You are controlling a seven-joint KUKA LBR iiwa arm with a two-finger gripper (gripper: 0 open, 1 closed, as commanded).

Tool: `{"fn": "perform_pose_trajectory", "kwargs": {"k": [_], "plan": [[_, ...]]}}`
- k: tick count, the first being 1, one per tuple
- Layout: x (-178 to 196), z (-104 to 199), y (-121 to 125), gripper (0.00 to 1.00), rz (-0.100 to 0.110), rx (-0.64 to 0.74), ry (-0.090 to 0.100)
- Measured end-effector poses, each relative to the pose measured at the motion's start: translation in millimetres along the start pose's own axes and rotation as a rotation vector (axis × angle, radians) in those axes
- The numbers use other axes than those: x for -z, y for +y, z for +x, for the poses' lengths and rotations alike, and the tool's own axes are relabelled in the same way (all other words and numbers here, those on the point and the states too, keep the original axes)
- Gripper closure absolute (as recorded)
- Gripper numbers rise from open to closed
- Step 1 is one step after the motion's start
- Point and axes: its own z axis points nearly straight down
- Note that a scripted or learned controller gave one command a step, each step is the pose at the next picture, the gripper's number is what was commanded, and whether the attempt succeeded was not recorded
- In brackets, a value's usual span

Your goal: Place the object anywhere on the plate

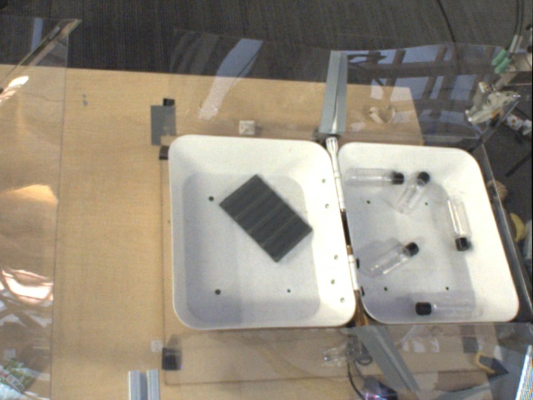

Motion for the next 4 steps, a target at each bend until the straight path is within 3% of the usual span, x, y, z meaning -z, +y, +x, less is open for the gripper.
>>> {"fn": "perform_pose_trajectory", "kwargs": {"k": [2, 3, 4], "plan": [[-16, -11, 10, 1.0, 0.009, 0.017, 0.004], [47, -10, 11, 1.0, 0.007, 0.06, 0.004], [48, -10, 11, 1.0, 0.009, 0.134, 0.005]]}}
